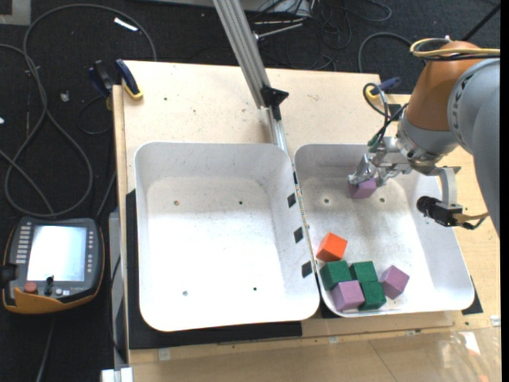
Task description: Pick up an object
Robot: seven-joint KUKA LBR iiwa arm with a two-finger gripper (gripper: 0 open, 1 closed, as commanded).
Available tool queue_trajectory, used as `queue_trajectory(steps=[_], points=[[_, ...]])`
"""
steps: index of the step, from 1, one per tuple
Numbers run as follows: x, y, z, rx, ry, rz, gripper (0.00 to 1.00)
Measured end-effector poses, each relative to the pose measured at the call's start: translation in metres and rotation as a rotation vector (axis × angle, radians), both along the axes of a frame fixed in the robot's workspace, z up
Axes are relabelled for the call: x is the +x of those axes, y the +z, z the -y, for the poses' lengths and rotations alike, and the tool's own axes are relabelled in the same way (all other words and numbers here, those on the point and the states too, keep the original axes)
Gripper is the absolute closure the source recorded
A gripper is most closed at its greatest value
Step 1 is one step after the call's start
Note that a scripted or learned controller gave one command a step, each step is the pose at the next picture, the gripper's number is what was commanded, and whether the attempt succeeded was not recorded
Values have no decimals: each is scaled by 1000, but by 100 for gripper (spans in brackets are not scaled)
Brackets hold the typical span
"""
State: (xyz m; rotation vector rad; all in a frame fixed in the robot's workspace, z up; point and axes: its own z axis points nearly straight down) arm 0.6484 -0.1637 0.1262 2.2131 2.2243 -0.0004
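Purple block (364,187) sits between the fingers of the gripper (366,178), which is closed on it over the far part of the right bin (445,253). Grey arm (469,102) with an orange band enters from the right. Near that bin's front edge lie an orange block (332,247), two green blocks (336,274) (367,281) touching each other, and two more purple blocks (347,294) (394,280). Beside it stands the left bin (159,213). A teach pendant (52,263) rests on the floor at far left.
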Motion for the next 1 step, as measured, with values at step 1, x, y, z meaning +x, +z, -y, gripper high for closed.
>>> queue_trajectory(steps=[1], points=[[8, -24, -29, -4, -1, 12, 100]])
